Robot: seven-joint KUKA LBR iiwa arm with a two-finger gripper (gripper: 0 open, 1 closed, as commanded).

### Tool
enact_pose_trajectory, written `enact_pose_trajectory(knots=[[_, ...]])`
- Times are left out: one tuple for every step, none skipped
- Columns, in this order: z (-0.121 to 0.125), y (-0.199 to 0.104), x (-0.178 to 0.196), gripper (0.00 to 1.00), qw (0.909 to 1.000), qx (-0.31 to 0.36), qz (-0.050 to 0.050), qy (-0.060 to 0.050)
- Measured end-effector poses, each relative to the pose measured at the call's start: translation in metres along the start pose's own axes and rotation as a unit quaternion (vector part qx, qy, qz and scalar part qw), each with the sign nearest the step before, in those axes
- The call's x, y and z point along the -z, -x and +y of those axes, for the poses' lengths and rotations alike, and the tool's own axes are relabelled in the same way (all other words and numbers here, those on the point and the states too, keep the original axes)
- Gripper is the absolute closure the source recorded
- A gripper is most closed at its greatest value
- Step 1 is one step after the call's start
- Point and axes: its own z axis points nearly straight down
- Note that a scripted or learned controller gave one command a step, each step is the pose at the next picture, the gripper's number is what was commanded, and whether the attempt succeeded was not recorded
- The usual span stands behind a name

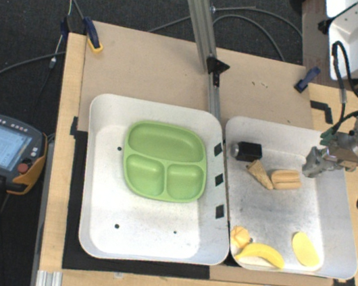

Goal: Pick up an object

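- the gripper [315,163] hovers just beside the bread roll [286,179]; whether it is wide or narrow, one cannot tell.
- the roll looks light and soft; grasp across its middle.

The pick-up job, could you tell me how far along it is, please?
Nothing looks picked yet. The claw hangs over the right bin, beside the tan blocks, with nothing seen between its fingers. The black block, banana and yellow disc lie in that bin; the green tray sits in the left one. The grasp and lift remain.
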Motion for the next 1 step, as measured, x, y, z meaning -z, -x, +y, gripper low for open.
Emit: enact_pose_trajectory(knots=[[0.0158,-0.0613,0.0022,1.00,1.0000,0.001,0.000,0.002]])
